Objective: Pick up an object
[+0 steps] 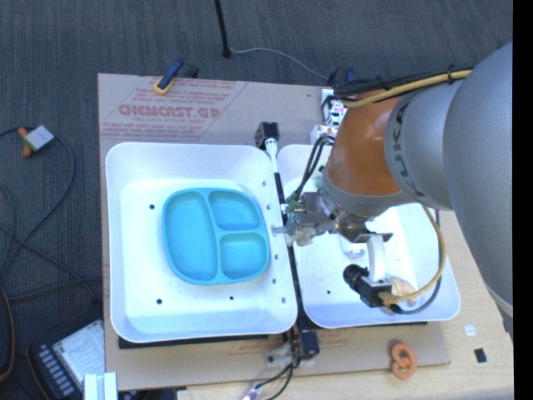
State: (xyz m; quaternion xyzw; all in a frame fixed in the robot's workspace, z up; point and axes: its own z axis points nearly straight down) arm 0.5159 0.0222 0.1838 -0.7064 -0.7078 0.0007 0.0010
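Arm [400, 148] reaches in from the right and hangs over the right bin [326, 305], wrist low. Hand [301, 226] sits at that bin's left wall, close against the ridge it shares with the left bin [137, 307]. The wrist covers the hand from above, so I cannot tell how far it is open or whether it has hold of anything.

Only candidate I can see is the blue divided plate [218, 234]. It lies flat in the middle of the left bin, its right edge near the hand but apart from it. Whatever lies under the arm in the right bin is hidden.

Risks, my judgement:
- The hand is so near the ridge that a descent here could land on the bin walls, not on an object.
- The plate is wide, flat and smooth. Only its raised rim offers a pinch, and a shallow grip could slip or drag it.
- Closing on bare bin floor gives an empty grasp.

Orange ring [403, 359] lies on the surface [150, 111] outside the bins.
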